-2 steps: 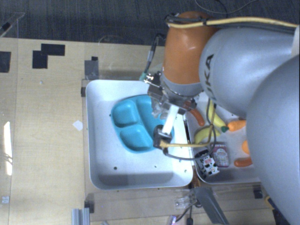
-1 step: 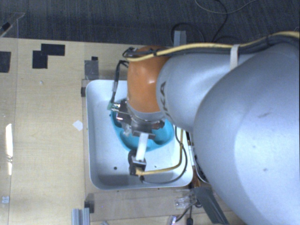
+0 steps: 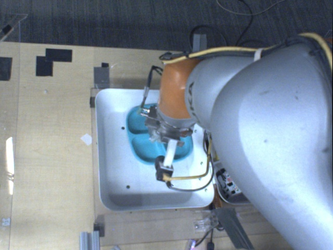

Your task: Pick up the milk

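Observation:
A flat blue thing with two rounded lobes (image 3: 139, 139) lies in the middle of the left white bin (image 3: 112, 155). My gripper (image 3: 165, 132) hangs straight over its right half, under the orange band (image 3: 174, 90) of the wrist. The wrist hides what lies directly beneath it, and I cannot tell whether the gripper touches the blue thing. No carton or bottle can be made out in the bin around it.
The grey arm (image 3: 265, 124) covers nearly the whole right bin; a small black and white thing (image 3: 227, 184) peeks out at its left edge. Grey metal brackets (image 3: 102, 76) stand at the left bin's corners. Black patches (image 3: 52, 60) mark the wooden bench at the far left.

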You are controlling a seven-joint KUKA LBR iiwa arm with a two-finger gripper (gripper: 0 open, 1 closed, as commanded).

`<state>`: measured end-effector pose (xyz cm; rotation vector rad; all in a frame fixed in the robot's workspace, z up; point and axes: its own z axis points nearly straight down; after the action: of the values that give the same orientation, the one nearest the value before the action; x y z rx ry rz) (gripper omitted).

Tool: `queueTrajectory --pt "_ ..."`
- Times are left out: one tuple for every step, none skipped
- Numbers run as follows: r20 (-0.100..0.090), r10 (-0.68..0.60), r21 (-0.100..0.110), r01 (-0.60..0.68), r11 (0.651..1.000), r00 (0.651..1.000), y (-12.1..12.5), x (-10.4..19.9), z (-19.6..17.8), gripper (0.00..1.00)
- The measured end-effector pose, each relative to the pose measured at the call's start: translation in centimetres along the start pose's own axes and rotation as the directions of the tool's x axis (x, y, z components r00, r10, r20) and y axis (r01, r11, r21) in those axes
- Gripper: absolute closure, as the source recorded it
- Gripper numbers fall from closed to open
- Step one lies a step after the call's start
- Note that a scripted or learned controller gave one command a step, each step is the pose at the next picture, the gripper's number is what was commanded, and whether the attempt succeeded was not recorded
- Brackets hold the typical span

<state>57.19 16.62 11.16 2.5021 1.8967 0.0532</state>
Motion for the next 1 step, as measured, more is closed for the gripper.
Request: queueTrajectory --pt "0.029 0.365 0.008 -0.366 0.931 0.930 1.53 -8.59 -9.20 1.00"
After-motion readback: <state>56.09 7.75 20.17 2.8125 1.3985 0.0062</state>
